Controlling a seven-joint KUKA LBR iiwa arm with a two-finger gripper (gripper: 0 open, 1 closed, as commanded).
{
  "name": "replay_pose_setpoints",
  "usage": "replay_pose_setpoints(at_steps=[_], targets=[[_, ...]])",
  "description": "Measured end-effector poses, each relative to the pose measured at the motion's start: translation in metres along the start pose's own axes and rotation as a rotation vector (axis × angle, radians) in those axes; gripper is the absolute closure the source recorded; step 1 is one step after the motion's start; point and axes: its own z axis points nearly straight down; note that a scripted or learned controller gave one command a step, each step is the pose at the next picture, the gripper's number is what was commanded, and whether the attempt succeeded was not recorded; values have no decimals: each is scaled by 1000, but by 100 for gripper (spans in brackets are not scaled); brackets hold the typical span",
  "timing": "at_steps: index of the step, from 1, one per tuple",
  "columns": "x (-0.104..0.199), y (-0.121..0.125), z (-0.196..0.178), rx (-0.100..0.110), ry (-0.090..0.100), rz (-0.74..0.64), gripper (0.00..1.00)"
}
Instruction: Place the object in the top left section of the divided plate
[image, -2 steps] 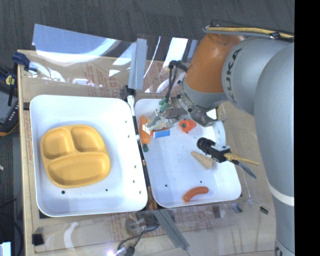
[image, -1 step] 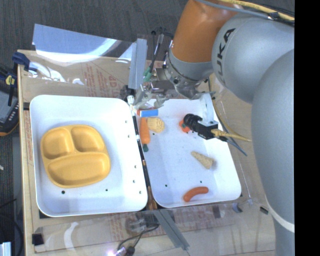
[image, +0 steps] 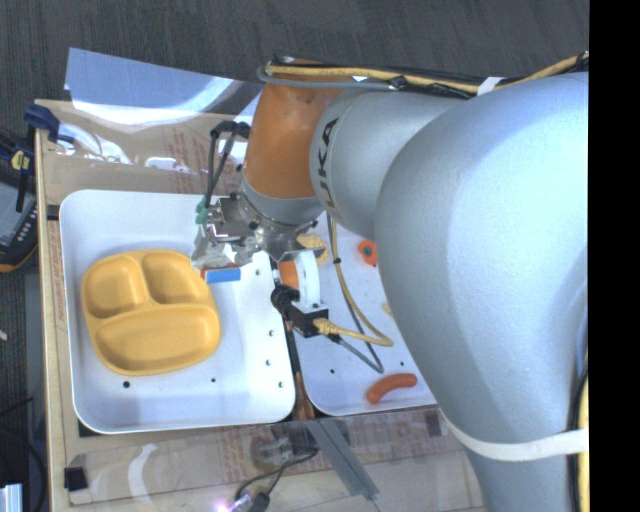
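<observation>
The blue object (image: 222, 274) lies on the left bin (image: 150, 400) floor, just beside the right edge of the yellow divided plate (image: 150, 310), outside its sections. The gripper (image: 215, 250) sits directly above the object, right of the plate; whether its fingers clamp the object cannot be told. An orange sausage-shaped item (image: 390, 387) lies in the right bin (image: 345, 395), well right of the plate.

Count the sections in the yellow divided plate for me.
3: two small sections along the top of the divided plate in the left bin, one large section below them.
</observation>
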Motion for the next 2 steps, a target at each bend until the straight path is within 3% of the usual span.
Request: replay_pose_setpoints(at_steps=[1,2], targets=[[85,6,-90,-4,1,3,100],[114,26,-63,-5,0,-130,100]])
